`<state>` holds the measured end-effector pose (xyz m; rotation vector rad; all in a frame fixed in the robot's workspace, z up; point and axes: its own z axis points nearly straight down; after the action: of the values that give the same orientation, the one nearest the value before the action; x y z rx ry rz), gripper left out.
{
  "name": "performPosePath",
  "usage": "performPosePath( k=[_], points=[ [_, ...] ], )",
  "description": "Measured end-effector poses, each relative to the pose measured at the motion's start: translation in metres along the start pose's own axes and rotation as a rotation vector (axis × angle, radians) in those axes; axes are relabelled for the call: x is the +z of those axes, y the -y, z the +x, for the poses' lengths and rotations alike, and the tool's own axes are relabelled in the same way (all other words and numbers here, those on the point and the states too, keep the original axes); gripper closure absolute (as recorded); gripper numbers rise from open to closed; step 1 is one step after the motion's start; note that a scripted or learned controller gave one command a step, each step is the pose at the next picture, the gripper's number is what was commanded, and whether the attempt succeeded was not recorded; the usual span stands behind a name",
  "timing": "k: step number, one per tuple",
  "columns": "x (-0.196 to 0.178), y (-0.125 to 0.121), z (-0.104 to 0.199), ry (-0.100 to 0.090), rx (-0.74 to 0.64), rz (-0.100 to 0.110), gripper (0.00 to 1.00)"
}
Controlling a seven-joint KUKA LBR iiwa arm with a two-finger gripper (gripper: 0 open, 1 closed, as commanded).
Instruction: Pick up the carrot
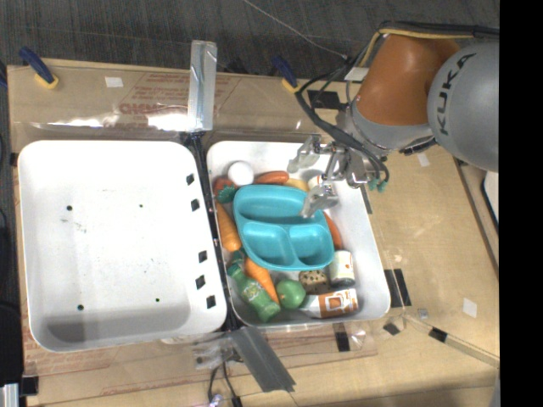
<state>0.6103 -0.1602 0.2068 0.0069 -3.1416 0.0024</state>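
My tool [320,195] hangs over the tray [284,236], at its two o'clock corner; I can't tell its grip. The carrot [226,225] lies at the tray's nine o'clock. I'm on approach; next, shift toward nine.

fixed overhead camera, slanted, both bins [110,155]

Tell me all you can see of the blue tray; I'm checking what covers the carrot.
The blue tray is a glossy, plastic-looking dish with two compartments split by a low ridge and rounded corners. It lies slightly tilted on top of the clutter in the right bin. A carrot runs along its left edge and another pokes out below it. The gripper is at its upper right rim.
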Motion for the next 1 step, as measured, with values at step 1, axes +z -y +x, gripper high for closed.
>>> performPosePath(
  k=[1],
  points=[
    [0.0913,-0.0218,0.0434,0.020,-0.240,0.003,0.00]
  ],
)
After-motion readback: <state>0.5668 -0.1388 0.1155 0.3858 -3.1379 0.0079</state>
